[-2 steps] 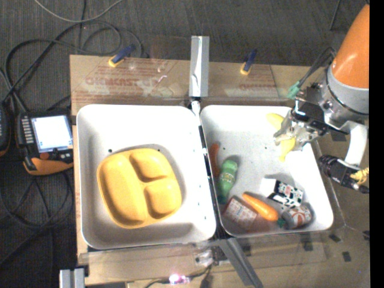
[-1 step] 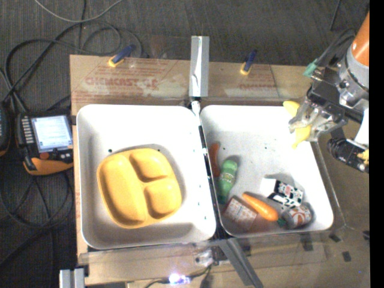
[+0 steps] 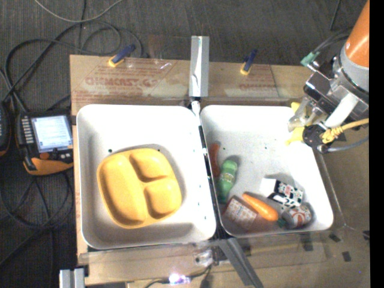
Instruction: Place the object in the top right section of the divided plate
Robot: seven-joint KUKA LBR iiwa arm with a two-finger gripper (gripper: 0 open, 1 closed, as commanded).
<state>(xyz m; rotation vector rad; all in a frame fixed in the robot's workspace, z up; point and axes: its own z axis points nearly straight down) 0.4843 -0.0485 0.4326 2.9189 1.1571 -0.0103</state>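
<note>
Handheld screen device (image 3: 49, 132) lay left of table (image 3: 144, 77); blue clamp (image 3: 121, 54) and yellow-blue clamp (image 3: 247, 62) gripped far edge.

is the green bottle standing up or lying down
Lying down. The green bottle rests on its side on the right bin floor, lengthwise, beside the carrot.

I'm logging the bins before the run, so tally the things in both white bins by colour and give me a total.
Yellow: 1, the yellow divided plastic plate
Green: 1, the green plastic bottle
Orange: 1, the orange toy carrot
Red-brown: 1, the red-brown labelled packet
White with print: 1, the small white printed box
Silver: 1, the silver printed can
Total: 6
</note>
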